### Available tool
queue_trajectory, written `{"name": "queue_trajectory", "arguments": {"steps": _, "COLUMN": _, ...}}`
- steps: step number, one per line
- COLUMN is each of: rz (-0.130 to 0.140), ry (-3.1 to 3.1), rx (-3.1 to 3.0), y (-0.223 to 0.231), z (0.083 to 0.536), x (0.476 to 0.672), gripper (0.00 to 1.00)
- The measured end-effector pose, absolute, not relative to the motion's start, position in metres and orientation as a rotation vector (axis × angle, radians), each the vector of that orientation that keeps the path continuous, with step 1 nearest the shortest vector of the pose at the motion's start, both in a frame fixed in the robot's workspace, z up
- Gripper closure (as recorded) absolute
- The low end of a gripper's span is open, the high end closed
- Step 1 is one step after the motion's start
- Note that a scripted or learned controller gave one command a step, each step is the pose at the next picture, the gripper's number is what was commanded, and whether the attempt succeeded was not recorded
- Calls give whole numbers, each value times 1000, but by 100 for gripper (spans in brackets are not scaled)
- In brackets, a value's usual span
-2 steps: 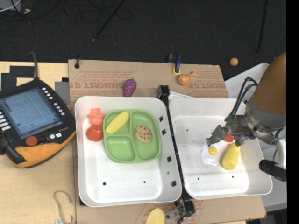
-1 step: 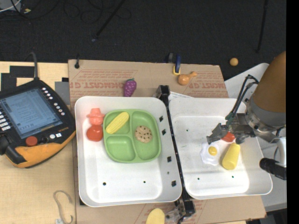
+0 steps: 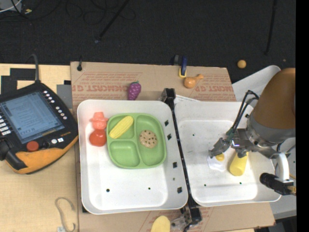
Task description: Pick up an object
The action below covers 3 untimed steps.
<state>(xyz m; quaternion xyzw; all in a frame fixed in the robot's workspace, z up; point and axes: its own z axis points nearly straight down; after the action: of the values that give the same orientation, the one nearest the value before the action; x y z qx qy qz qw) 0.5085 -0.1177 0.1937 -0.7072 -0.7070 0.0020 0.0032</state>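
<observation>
My gripper (image 3: pixel 219 153) is low in the right bin (image 3: pixel 203 187), reaching in from the right, its tips at a small white object (image 3: pixel 216 164) with a bit of yellow on top. A yellow bottle-shaped toy (image 3: pixel 238 164) lies just right of it, touching or nearly so. In the left bin sits a green divided plate (image 3: pixel 130 156) holding a yellow corn cob (image 3: pixel 120 126) and a cookie (image 3: pixel 148 138). A red and pink toy (image 3: pixel 98 129) stands left of the plate.
A purple grape toy (image 3: pixel 134 90) and an orange pear-like toy (image 3: pixel 191 81) lie on the cardboard behind the bins. A teach pendant (image 3: pixel 31 124) rests at the left. A yellow item (image 3: pixel 161 224) sits at the front edge.
</observation>
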Motion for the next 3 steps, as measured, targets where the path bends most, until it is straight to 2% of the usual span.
{"name": "queue_trajectory", "arguments": {"steps": 1, "rz": 6, "ry": -2217, "rx": -2215, "y": -114, "z": 130, "x": 512, "gripper": 0}}
{"name": "queue_trajectory", "arguments": {"steps": 2, "rz": 4, "ry": -2220, "rx": -2219, "y": -113, "z": 86, "x": 512, "gripper": 0}}
{"name": "queue_trajectory", "arguments": {"steps": 3, "rz": 3, "ry": -2212, "rx": -2230, "y": -116, "z": 99, "x": 512, "gripper": 100}}
